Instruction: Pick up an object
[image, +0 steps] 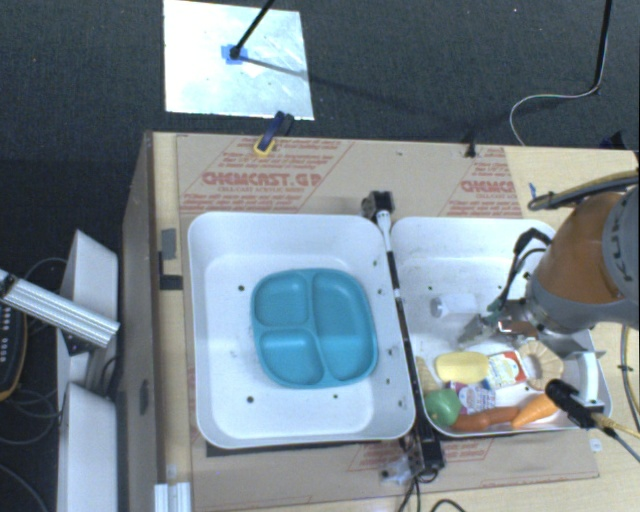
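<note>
Your pick looks barely begun. The gripper sits low in the right bin, at about nine o'clock from the orange-banded arm, and nothing shows between its metal parts; whether they are spread or pressed together you cannot tell from this slanted view, since the tip is small and blurred.

The things to choose from lie heaped at the bin's five o'clock corner, just beside the gripper and on its six o'clock side. There is a smooth, rounded yellow block, a flat glossy packet printed in red and white, a round green ball that seems to be a toy fruit, and a tapered orange carrot, all plastic by their sheen. They touch or overlap one another, so a clean grip on one will likely nudge its neighbours.

At nine o'clock, the left bin holds a blue plate with moulded compartments, matte and rounded at the corners. Both bins are thin white plastic on a worktop covered in printed brown paper.
</note>
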